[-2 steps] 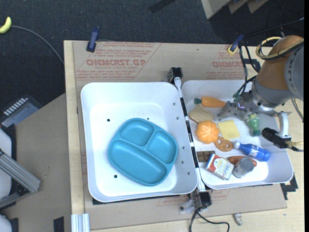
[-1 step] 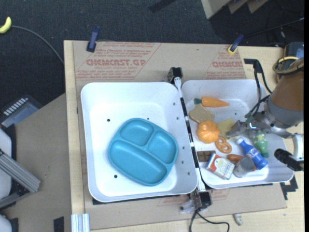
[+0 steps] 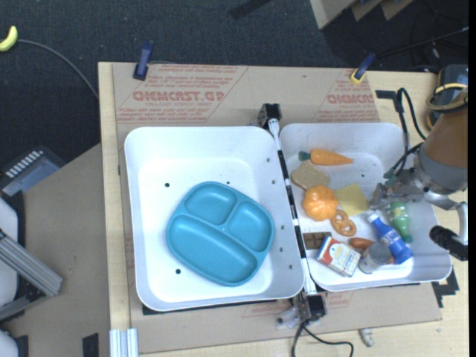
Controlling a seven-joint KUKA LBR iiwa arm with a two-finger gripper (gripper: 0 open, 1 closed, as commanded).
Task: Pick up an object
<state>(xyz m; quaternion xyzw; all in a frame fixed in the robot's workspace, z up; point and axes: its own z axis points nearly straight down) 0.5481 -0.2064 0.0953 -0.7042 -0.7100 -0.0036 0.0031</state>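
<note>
1. My gripper [image 3: 388, 193] hangs low over the right side of the right bin [image 3: 331, 134], reaching in from the right edge; I cannot tell how it is set.
2. The things to pick all lie in that right bin, mostly to the left of and below my gripper.
3. Just below it sit a green bottle [image 3: 400, 222] and a blue bottle [image 3: 389, 236], side by side, with the blue one tilted toward the bin's lower right.
4. Just to its left lies a yellow block [image 3: 352, 197], and past that an orange ball [image 3: 320, 203] with a pretzel [image 3: 343, 223] at its lower right.
5. Further up are a carrot [image 3: 330, 157] lying across the bin and a tan bread slice [image 3: 310, 175] under it.
6. Along the bin's bottom edge lie a brown bar [image 3: 315, 240], a small carton [image 3: 338, 257] and a grey cup [image 3: 377, 256].
7. The left bin [image 3: 149, 155] holds a blue tray [image 3: 219, 232] with three compartments, well apart from my gripper.
</note>
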